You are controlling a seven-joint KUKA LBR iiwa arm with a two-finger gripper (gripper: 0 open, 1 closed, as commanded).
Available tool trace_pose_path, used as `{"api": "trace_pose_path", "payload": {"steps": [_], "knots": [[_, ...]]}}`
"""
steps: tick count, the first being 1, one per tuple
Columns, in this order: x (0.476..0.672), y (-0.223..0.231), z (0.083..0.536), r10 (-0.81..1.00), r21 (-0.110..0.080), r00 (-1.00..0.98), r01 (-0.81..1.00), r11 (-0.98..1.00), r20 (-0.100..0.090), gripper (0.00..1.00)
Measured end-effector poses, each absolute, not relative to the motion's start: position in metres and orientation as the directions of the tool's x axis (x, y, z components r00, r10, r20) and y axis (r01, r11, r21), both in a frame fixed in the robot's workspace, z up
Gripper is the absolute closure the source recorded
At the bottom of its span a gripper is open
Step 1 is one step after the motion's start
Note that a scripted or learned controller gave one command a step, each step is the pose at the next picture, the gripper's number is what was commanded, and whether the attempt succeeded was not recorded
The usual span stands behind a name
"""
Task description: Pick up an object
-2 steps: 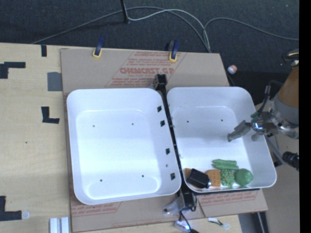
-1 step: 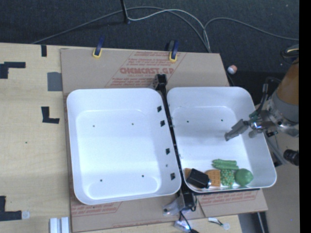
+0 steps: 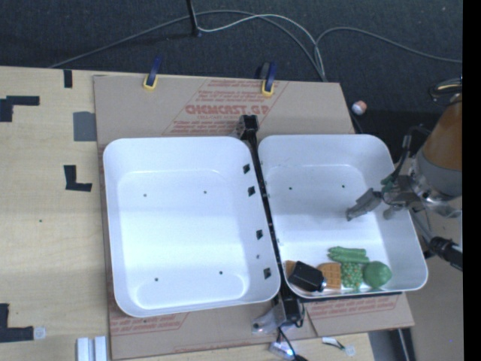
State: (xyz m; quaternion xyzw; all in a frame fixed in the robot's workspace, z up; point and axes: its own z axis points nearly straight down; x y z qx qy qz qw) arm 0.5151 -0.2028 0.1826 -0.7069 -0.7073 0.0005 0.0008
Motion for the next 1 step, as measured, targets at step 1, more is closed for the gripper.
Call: {"api": "trace_pose_path", "payload": {"steps": [1], "knots": [[0.4934,-0.2089,0.3114,1.000,0.011,0.023,1.000,-0.023,-0.003,0.00]]}}
